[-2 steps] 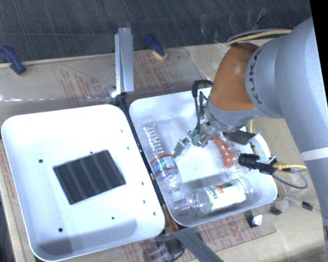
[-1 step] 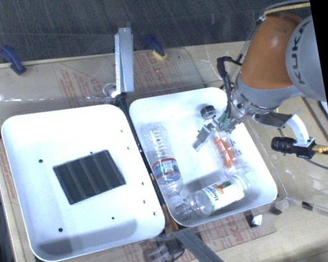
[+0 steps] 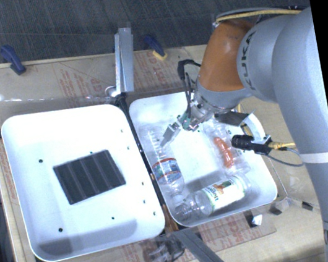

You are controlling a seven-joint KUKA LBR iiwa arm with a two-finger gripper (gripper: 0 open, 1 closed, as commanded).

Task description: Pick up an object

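The right bin (image 3: 147,107) holds a clear bottle with a blue label (image 3: 169,171) near its left wall. A clear bottle with a green and white label (image 3: 216,195) lies along its front wall, and an orange item in clear wrap (image 3: 224,150) lies at its right side. My gripper (image 3: 176,129) hangs low over the back middle of this bin. It is above and to the right of the blue-label bottle and left of the orange item. I see nothing held in it.
The left bin (image 3: 28,145) holds a black ridged pad (image 3: 89,175) near its middle. A grey metal post (image 3: 123,59) stands at the back between the bins. Blue clamps (image 3: 13,59) grip the bench's far edge. The arm's body covers the right bin's right side.
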